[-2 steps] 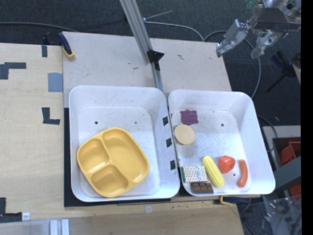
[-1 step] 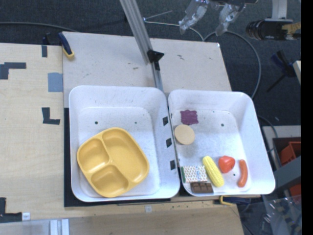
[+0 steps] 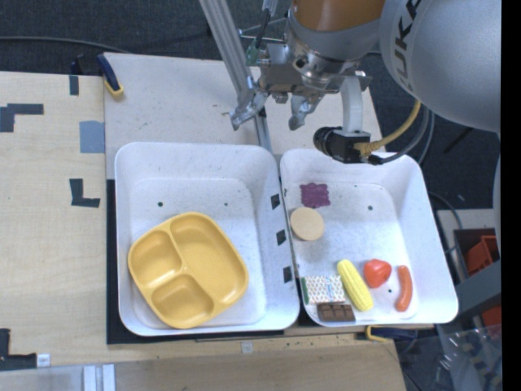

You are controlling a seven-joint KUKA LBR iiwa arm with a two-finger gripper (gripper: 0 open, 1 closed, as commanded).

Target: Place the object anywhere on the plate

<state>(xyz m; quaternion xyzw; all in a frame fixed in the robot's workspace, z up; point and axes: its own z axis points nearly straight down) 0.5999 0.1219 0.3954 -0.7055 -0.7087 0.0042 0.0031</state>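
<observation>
A yellow plate (image 3: pixel 187 269) with three compartments lies in the left bin (image 3: pixel 130 169), toward its front. The right bin (image 3: pixel 423 218) holds a purple piece (image 3: pixel 314 194), a tan round disc (image 3: pixel 308 224), a yellow corn cob (image 3: pixel 355 283), a red tomato (image 3: pixel 376 272), a red-orange sausage (image 3: pixel 403 287), a checkered cracker (image 3: pixel 324 287) and a brown chocolate bar (image 3: pixel 334 311). My gripper (image 3: pixel 269 118) hangs above the far edge where the two bins meet. It is open, and nothing is between its fingers (image 3: pixel 242 116).
A slanted metal rail (image 3: pixel 228 31) runs down behind the gripper. A black and yellow cable fitting (image 3: pixel 346 145) hangs over the right bin's far rim. A blue-yellow clip (image 3: pixel 111 76) lies on the bench at the far left.
</observation>
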